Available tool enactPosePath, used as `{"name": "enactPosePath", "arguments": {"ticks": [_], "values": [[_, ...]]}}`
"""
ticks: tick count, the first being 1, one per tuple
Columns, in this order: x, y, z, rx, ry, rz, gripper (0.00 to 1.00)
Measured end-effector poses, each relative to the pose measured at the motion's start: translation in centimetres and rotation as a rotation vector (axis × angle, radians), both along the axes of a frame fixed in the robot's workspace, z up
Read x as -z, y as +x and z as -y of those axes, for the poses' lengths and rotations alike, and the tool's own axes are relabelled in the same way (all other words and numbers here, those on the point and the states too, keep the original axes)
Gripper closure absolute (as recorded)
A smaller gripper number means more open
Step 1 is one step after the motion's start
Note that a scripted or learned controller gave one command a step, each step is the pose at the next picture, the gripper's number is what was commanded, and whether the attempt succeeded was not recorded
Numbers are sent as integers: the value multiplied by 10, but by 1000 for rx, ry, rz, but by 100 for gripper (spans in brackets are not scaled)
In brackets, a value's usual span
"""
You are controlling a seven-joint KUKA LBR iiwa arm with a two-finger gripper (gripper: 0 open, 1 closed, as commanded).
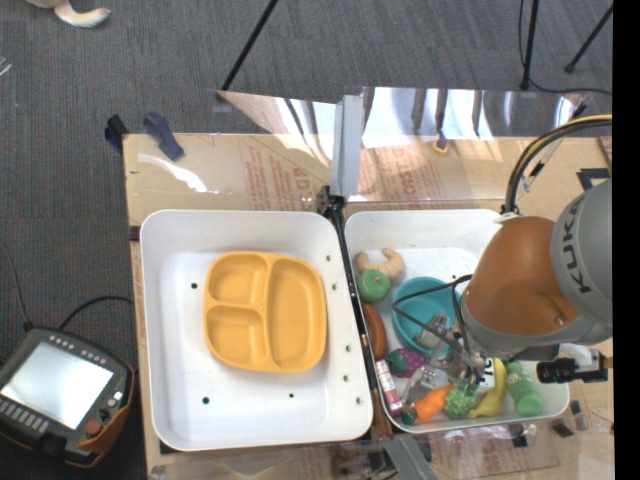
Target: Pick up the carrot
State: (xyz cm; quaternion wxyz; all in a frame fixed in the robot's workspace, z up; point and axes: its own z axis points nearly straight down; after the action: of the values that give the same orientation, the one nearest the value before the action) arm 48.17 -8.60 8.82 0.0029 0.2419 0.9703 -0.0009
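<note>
A grey KUKA arm [590, 258] with a glossy orange band reaches in from the right over the right-hand bin [420, 230], its metal gripper [440, 353] hanging low among a jumble of plastic toy foods. Whether the gripper is open or closed cannot be told in the clutter. The carrot [433, 403], a small tapered orange piece, lies near the bin's front edge, just below the gripper, beside a knobbly green broccoli [459, 402] and a curved yellow banana [493, 392]. Farther back sit a round teal bowl [418, 303], a green apple [374, 284] and a reddish sausage [375, 330]. The left bin [180, 258] holds a smooth yellow divided plate [266, 310] with three compartments
</note>
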Motion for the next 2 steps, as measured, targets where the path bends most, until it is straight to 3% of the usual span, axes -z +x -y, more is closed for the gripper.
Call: {"name": "enactPosePath", "arguments": {"ticks": [1,2], "values": [[-10,1,-1,-4,1,1,100],[-10,0,-1,-5,2,-1,0]]}}
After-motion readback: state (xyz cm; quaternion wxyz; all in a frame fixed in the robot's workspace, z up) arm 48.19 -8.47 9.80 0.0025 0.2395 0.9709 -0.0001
